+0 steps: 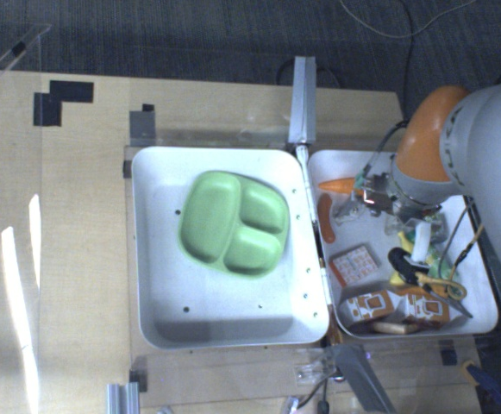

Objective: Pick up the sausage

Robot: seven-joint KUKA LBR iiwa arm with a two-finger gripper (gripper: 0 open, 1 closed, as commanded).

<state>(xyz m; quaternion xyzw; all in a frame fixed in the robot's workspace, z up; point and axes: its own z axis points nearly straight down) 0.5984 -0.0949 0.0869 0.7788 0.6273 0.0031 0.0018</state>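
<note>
Sausage (325,218) lies near-to-far along the right bin's (483,304) left wall, apart from and left of the pincer (412,231), whose grip cannot be told.

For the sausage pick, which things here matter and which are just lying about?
Job: sausage by the right bin's left wall; gripper over that bin.
Lying about: carrot, waffle square, printed box, green divided plate in the left bin.

Even bright light, glare streaks L of bench (69,257), soft focus
</note>
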